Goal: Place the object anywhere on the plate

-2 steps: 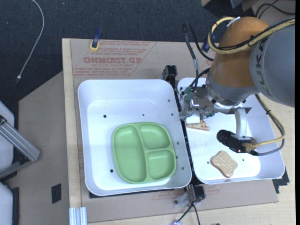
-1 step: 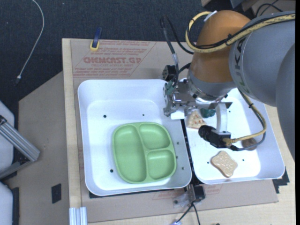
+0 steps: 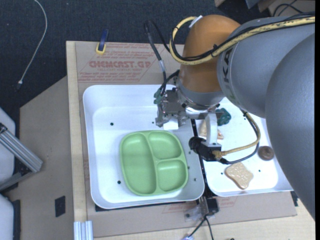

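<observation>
A light green plate [image 3: 152,162] with three compartments lies in the left white bin [image 3: 100,149], towards its front right. My gripper [image 3: 167,118] hangs over the bin just beyond the plate's far right rim, under the orange band of the arm. A small white piece [image 3: 170,125] shows right beneath the gripper at the plate's rim. I cannot tell whether it is held. The wrist hides most of the gripper from above.
The right bin [image 3: 260,184] holds a toast-like slice [image 3: 239,175], a brown round piece [image 3: 266,153], a teal object [image 3: 223,117] and a pale object [image 3: 204,128] near the divider. The arm's bulk covers the right bin's far side. Cables [image 3: 235,151] loop over it.
</observation>
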Motion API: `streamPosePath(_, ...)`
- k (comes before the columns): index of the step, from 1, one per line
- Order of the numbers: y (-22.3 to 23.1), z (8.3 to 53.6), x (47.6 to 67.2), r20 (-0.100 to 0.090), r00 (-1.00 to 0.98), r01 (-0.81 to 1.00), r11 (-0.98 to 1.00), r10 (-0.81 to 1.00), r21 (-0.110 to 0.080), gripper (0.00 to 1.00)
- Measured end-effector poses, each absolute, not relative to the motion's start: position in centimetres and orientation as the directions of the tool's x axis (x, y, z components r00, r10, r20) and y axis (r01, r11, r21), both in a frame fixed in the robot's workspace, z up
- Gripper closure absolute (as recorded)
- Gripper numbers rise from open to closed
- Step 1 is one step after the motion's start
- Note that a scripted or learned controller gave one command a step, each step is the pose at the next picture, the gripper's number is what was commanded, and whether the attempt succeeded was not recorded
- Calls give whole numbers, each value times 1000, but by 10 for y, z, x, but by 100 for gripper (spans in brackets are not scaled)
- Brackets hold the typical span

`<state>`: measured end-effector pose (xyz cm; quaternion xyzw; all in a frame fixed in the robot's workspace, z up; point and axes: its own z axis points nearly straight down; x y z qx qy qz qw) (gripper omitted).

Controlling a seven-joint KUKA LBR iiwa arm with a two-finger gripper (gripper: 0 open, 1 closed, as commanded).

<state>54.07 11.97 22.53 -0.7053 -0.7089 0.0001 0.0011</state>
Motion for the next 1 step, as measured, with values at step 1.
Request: streamPosePath(1,117,226,541,0,-1,1000,1,1000,-1,0)
